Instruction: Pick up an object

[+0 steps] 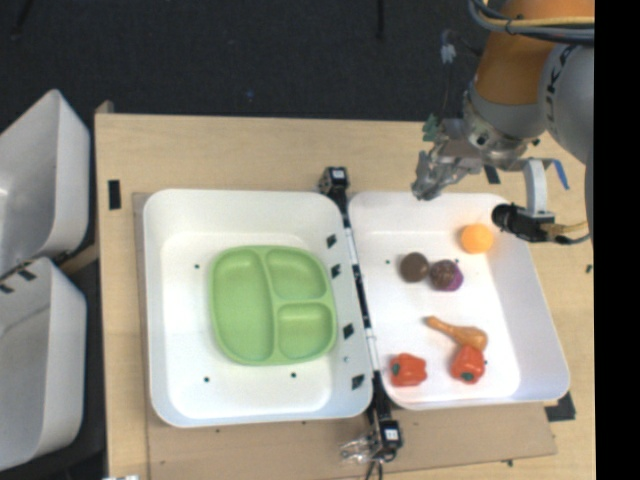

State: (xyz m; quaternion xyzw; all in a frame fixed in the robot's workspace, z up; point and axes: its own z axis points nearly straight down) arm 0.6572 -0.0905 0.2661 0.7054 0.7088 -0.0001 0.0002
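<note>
Above the right bin's far rim hangs the hand, nothing between its fingers; how wide they stand I cannot tell. Below lie an orange ball, two dark balls, red peppers

Arm cut off — top-right corner.

Bins glossy white plastic, tray matt green plastic, bench smooth pale wood.
</note>
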